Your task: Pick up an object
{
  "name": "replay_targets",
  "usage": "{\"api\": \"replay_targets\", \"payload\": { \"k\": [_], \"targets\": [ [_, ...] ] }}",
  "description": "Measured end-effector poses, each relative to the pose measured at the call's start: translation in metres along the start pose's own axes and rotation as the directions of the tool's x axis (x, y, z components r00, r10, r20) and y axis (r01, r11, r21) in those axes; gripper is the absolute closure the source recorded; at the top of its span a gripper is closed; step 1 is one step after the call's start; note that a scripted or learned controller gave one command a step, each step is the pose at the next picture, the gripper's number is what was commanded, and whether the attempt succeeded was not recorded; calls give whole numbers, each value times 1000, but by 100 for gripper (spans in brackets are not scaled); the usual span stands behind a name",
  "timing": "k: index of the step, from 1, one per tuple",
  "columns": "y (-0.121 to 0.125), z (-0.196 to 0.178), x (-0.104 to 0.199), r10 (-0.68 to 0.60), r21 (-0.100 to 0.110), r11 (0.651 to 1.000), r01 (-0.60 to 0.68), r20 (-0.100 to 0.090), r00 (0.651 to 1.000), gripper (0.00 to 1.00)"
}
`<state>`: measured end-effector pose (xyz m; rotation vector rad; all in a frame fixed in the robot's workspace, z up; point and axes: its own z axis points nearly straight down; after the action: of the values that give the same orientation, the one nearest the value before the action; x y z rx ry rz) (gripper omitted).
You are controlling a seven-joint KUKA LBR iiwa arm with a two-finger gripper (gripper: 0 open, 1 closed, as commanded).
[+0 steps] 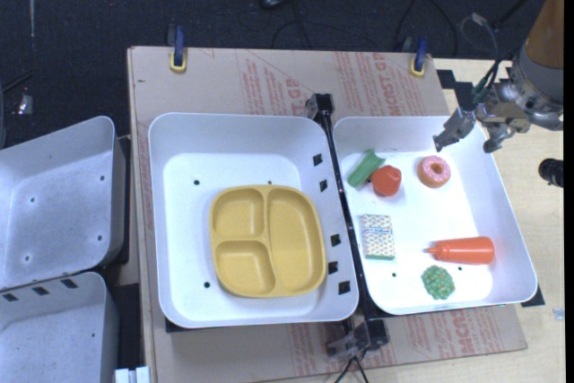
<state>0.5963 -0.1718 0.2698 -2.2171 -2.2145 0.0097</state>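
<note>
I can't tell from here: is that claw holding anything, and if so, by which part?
Nothing is held. The gripper hangs open above the right bin's far edge, with nothing between its fingers; the donut lies apart below it.

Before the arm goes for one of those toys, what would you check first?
1. Gripper over the right bin: ok, at its upper right corner.
2. Fingers free of any load: ok, nothing between them.
3. Nearest target, the pink donut, unobstructed: ok.
4. Red tomato apart from the green piece: not ok, they touch.
5. Orange carrot clear of the green broccoli: ok.
</note>
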Motion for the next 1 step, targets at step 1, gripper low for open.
{"api": "replay_targets", "payload": {
  "k": [1],
  "targets": [
    [2,-5,0,-2,-10,1000,2,2,1000,0]
  ]
}}
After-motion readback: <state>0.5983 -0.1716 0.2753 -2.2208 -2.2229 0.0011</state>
